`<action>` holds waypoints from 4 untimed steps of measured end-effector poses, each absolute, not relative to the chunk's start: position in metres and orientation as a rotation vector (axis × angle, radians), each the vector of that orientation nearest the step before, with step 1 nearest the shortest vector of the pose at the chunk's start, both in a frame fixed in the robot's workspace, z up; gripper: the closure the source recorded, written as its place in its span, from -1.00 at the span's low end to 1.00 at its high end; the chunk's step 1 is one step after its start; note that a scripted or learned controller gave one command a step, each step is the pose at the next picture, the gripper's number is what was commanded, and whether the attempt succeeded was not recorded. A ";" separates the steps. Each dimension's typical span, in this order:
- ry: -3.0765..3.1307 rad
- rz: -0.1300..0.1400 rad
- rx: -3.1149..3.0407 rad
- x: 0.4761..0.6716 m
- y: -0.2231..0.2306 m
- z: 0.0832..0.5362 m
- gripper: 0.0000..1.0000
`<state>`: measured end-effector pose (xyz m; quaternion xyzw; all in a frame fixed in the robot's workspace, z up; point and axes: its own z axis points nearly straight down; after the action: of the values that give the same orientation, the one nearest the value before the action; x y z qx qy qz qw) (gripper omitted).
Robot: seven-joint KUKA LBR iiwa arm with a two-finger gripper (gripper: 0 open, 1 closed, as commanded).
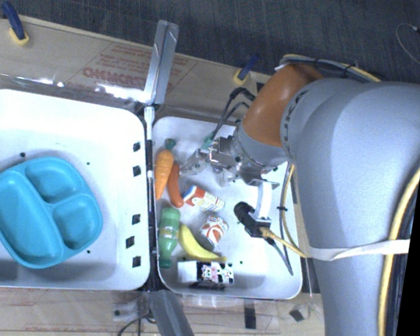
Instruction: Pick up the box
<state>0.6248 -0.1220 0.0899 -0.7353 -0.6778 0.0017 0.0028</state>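
We cannot tell how our hand is set, high in the right white bin. The small black-and-white patterned box lies by the near wall, touching the yellow banana, so a descent there could snag fruit.

My arm comes in from the right, a broad grey body sloping up and left over the right bin, covering that bin's right wall. Above my wrist the orange band sits over the bin's far rim. From there my wrist drops down into the bin's upper half, cables looping beside it. My gripper hangs low over the bin's far left part, pointing down and to the left, near the wall that divides the two bins. My lower link runs off past the bin's near right corner.
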 end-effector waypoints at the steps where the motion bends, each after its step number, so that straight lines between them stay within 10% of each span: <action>1: -2.198 0.007 -2.234 0.606 -0.135 0.089 -1.00; 3: -2.198 0.007 -2.234 0.606 -0.135 0.090 -1.00; 4: -2.200 0.012 -2.227 0.606 -0.134 0.098 1.00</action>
<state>0.6059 -0.1343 0.0978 -0.7114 -0.7028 0.0037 0.0059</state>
